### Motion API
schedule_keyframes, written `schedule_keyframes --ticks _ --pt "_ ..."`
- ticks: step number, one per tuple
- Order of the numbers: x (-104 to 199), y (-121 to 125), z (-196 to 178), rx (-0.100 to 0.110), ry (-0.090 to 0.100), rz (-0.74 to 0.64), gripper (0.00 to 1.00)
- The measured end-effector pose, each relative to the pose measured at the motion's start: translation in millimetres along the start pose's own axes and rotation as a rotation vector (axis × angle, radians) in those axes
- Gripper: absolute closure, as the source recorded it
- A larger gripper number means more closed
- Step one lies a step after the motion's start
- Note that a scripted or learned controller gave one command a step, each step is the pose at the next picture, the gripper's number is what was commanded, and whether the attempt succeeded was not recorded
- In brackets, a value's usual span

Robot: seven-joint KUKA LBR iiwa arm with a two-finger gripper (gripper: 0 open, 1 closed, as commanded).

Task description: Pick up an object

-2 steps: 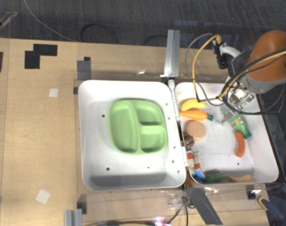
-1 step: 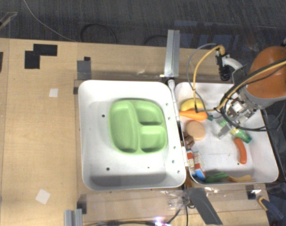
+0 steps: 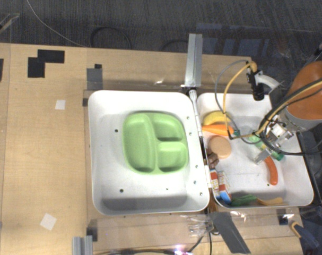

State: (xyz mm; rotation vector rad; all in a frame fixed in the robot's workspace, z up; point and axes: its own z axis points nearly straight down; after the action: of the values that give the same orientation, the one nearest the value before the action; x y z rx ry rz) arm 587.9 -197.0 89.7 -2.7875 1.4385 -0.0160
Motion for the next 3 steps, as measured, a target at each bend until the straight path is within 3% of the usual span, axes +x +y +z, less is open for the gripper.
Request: schedule_keyframes --ticks 1,2,3 --pt "-36 30 -2 0.002 0.004 0.043 0.0" --pt "-52 58 -3 0.006 0.008 0.113 0.0" --pt "-63 69 -4 0.008 0.01 0.097 0.0"
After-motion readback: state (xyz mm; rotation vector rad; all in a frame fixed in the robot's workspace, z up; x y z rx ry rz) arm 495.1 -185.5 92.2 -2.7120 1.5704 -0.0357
